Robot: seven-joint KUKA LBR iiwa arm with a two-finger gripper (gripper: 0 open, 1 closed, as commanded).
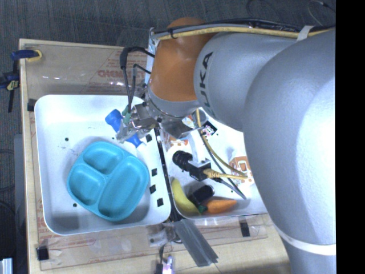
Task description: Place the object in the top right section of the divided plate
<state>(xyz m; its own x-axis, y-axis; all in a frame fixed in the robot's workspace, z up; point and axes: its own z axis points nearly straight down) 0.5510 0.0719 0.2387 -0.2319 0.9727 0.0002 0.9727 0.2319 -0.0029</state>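
A teal divided plate [108, 178] with three sections lies in the left white bin [48, 153], toward its front. My gripper [132, 128] hangs just beyond the plate's far right edge, close to the wall between the bins. A small blue object [115, 119] sits between its fingers, with blue showing on the upper left and lower right of the fingertips. The gripper is shut on it. The middle of the object is hidden by the gripper.
The right bin [239, 138] holds a banana [181, 196], an orange carrot [220, 205] and a small black item [201, 192] near its front, largely under the arm. The divider wall [162, 178] runs between the bins. The bulky arm covers most of the right side.
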